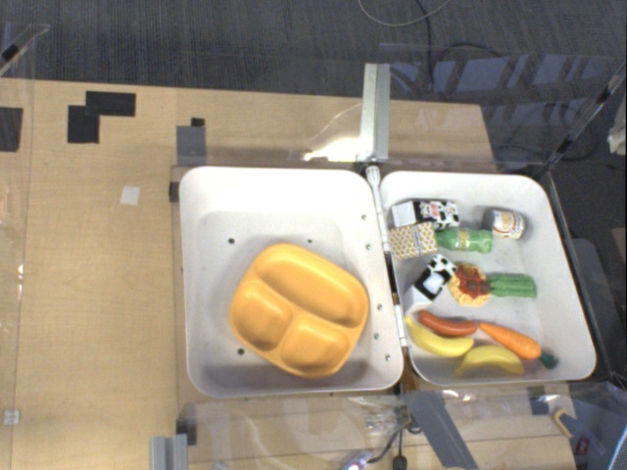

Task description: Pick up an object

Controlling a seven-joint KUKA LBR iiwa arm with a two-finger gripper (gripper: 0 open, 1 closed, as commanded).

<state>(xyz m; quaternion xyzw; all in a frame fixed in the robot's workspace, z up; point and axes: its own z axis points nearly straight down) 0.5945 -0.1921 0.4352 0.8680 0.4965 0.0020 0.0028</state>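
The right bin [563, 262] holds several small toy foods. Along its front lie a banana [435, 340], a red sausage [448, 323], a second yellow piece [490, 360] and an orange carrot [512, 340]. In the middle sit a green bottle [464, 240], a green vegetable with a red-orange top [490, 286] and a black-and-white piece [432, 277]. At the back are a small can [506, 224], a black-and-white carton [427, 211] and a patterned tan block [411, 240]. A yellow divided plate [298, 307] lies in the left bin [211, 262].
A metal post [377, 106] stands behind the seam between the bins. A black cable [411, 8] loops on the dark floor at the back. Clear panels edge the bench at left and right. Clamps and brackets sit along the front edge [431, 429].
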